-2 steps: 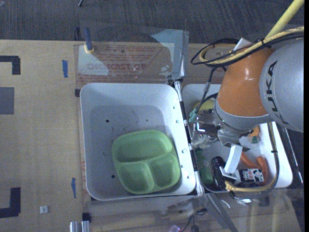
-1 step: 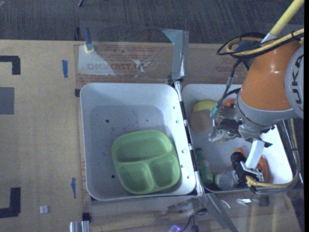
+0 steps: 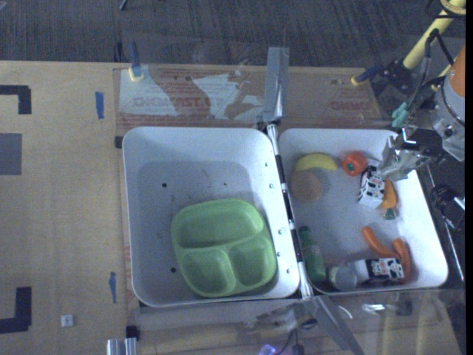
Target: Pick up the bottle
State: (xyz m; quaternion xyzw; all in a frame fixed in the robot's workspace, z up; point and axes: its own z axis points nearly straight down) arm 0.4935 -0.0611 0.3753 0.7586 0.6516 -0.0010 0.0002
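Gripper (image 3: 397, 163) over right bin (image 3: 432, 231) top-right, grip state can't tell; bottle (image 3: 313, 256) lies along bin's left wall

Dim, bluish, softly blurred view, with pale glare on the bench's far edge.

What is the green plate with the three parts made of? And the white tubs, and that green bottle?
The green plate looks like matte plastic: one flat colour, soft rounded edges. The white tubs seem plastic too, smooth and slightly shiny, with rounded corners. The green bottle is probably plastic, though it is too small and blurry to be sure.
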